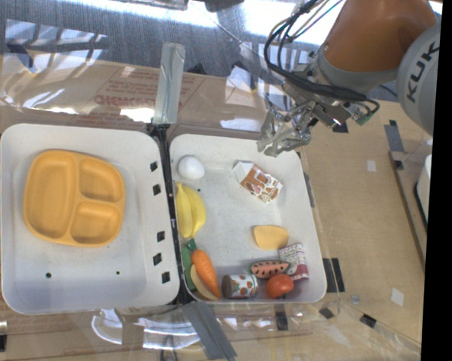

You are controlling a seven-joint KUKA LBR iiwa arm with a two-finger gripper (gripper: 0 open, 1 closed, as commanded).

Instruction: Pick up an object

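Pincer (280, 137) hovered, grip state unreadable, at twelve o'clock over the right bin (314, 242); descending there risked striking its rim.

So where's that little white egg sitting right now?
The white egg lies in the right bin, at its upper left corner in the camera view, just above the bananas and left of the small carton.

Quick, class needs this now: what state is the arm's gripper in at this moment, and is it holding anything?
Gripper: above the far edge of the right bin, nothing seen between its fingers; open or shut cannot be told.
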